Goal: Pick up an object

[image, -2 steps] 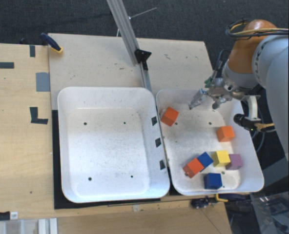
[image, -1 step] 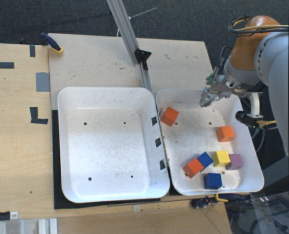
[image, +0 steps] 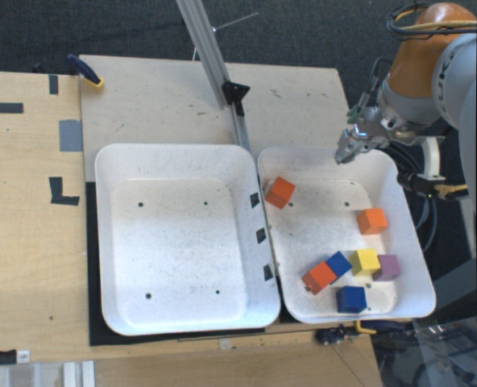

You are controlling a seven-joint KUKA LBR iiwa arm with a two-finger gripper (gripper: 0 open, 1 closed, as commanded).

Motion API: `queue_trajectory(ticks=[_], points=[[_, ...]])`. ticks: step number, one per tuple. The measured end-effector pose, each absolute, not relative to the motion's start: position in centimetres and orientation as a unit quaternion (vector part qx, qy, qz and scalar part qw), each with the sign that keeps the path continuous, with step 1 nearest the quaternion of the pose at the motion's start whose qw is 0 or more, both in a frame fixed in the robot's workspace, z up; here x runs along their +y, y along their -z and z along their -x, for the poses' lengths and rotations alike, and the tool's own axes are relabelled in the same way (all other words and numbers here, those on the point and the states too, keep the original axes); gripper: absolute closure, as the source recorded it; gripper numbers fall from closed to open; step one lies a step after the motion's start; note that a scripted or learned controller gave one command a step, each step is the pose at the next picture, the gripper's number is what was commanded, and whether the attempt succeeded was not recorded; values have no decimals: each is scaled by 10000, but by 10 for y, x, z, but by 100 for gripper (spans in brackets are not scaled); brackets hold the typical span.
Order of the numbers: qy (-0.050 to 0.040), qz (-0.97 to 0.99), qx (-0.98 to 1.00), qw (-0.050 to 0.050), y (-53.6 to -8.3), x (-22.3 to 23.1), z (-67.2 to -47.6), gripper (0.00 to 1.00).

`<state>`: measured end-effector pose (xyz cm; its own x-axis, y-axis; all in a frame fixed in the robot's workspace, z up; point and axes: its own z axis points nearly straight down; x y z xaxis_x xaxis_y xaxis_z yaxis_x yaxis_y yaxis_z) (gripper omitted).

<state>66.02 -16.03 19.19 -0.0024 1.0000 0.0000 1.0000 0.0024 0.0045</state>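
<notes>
Nearest the camera, along the near wall of the right bin (image: pixel 422 306), lies a loose cluster of cubes: a dark blue cube (image: pixel 351 298) closest to the rim, then a red-orange cube (image: pixel 320 276) touching a second blue cube (image: pixel 338 263), with a yellow cube (image: pixel 367 260) and a purple cube (image: pixel 387 267) side by side just to their right. Such crowding leaves little room for fingers to pass on either side of any one of them, so these look like the harder picks. Farther in, an orange cube (image: pixel 372 220) sits alone near the bin's right wall, and another orange cube (image: pixel 280 192) rests tilted near the left wall, well apart from the rest and probably the easiest target. The left bin (image: pixel 109 216) adjoins the right one, the two rims touching along the middle. At the far right corner of the right bin, the gripper (image: pixel 349 150) hangs over the rim, apart from every cube and holding nothing; whether its jaws are spread or pressed together cannot be told at this size. Any pick thus appears not yet begun. Beyond the bins, a slanted metal rail (image: pixel 205 39) crosses the bench (image: pixel 158 103).
</notes>
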Motion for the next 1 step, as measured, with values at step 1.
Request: queue_trajectory(ticks=[1], points=[[-20, -7064, 7078, 29, -256, -160, -660, 100]])
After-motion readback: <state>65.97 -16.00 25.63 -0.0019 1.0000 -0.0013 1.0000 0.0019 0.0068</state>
